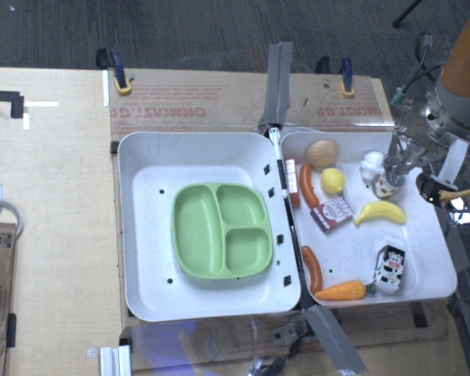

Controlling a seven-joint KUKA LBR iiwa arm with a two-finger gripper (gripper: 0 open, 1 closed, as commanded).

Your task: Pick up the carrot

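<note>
your carrot point(342, 291) lies at the lower edge of the right bin point(423, 288), beside a sausage point(312, 268). your gripper point(397, 167) hovers at the bin's upper right, near the banana point(380, 212); its grip state can't be told.

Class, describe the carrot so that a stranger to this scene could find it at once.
Start at the right-hand white bin and go to its near edge. The carrot lies flat there, between a red sausage and a black-and-white toy cow. It alone is orange and tapered, with a green tip.
</note>
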